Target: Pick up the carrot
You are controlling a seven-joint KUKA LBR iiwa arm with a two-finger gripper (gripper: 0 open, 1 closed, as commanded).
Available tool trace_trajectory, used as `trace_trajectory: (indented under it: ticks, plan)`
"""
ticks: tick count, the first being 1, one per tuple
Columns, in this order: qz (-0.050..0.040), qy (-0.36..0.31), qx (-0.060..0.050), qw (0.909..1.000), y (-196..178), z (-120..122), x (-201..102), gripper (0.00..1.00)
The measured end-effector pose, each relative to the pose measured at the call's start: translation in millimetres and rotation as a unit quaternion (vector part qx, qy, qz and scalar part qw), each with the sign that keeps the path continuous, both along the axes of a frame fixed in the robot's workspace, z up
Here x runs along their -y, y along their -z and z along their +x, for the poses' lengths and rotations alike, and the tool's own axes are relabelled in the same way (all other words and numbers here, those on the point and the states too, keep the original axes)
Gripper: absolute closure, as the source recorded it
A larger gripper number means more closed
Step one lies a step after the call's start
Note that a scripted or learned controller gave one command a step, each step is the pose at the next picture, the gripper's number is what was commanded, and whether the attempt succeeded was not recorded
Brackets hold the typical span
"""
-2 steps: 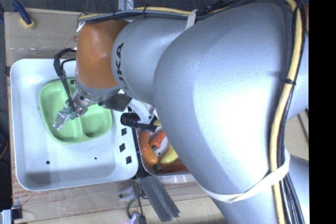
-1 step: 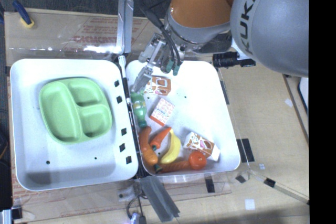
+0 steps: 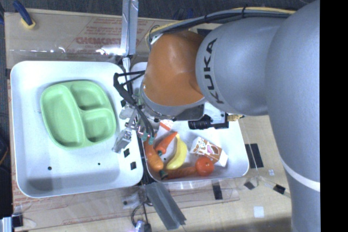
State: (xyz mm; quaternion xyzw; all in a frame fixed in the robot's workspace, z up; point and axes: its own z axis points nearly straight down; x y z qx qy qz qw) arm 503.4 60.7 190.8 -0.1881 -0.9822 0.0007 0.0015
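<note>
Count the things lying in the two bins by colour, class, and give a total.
Green: 1, the divided plate
Orange: 2, the carrot and a second orange piece
Yellow: 1, the banana
Red: 1, the tomato
Printed: 1, the small packet
Total: 6

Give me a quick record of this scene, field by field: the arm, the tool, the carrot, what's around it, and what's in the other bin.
arm: grey KUKA arm, orange band, over the right bin
tool: tool low at the right bin's left edge, by the divider
carrot: carrot lying in the right bin, just right of the tool
grasp: not visibly held
neighbours: banana, a red tomato-like item, small printed packet
left bin: left bin holds a green divided plate
</note>
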Motion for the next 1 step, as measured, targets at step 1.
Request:
trace_trajectory:
  ticks: [1]
  plan:
    - [0.0007,-0.262,0.000,0.9650,47.7,-28.2,-107.7,0.00]
